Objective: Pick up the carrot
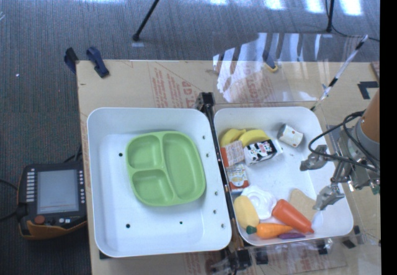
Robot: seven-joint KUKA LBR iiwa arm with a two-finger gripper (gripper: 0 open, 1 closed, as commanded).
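A small orange carrot [273,229] with a green tip lies along the front wall of the right bin [310,115]. Touching it from behind is a larger orange-red cone-shaped vegetable [291,215], lying at a slant. My gripper [317,182] hovers over the right side of that bin, up and to the right of both orange pieces. Its two fingers [324,198] stand apart, open, with nothing between them. The nearer finger ends just right of the cone's thick end.
The right bin also holds bananas [242,136], a milk carton [259,151], a small can [289,136], two packets [235,154], a fried egg [259,199], a yellow lemon-like piece [246,210] and a tan slice [302,199]. A green divided plate [166,167] lies in the left bin [99,205].
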